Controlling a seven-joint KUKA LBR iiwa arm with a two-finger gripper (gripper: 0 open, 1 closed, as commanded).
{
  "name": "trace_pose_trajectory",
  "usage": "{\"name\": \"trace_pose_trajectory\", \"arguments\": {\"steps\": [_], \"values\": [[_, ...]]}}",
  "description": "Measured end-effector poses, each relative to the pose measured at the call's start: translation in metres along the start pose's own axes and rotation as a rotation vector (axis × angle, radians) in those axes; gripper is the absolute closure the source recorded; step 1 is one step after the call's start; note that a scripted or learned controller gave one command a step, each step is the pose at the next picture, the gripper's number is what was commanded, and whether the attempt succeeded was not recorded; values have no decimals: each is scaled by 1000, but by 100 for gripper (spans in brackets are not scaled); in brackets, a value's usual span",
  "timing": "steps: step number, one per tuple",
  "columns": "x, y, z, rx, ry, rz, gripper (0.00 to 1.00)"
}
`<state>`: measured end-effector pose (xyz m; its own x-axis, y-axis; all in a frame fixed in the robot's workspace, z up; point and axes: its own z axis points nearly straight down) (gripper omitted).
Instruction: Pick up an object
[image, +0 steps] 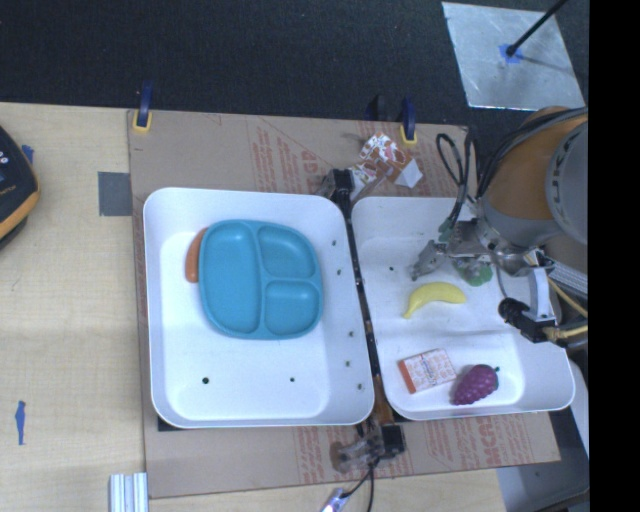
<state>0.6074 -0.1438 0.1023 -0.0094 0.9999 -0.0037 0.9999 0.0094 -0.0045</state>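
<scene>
A small tangle of cable and a clip (365, 450) sits at the near edge of the cardboard sheet (250, 145) that covers the wooden bench (60, 330). The grey arm (545, 185), with its orange band, leans in from the right over the right bin (535, 395), wrist bent down; its pincer (440, 257) hangs low in the bin's far half, just above a yellow banana (434, 297), and I cannot tell whether it is released or clenched. A greenish thing (474, 270) lies under the wrist. Near the bin's front lie a small red and white packet (426, 370) and, just beside it, a knobbly purple bunch of grapes (474, 384). The left bin (180, 395) holds a smooth blue divided plate (262, 278), with an orange thing (191, 258) showing at its left rim. Beyond the bench is dark carpet (250, 45)
</scene>
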Motion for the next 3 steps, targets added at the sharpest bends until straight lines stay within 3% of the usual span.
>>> {"name": "trace_pose_trajectory", "arguments": {"steps": [1, 2, 3], "values": [[32, -28, 11, 0, 3, 4, 0], [30, -28, 1, 2, 1, 1, 100], [30, -28, 1, 1, 1, 1, 0]]}}
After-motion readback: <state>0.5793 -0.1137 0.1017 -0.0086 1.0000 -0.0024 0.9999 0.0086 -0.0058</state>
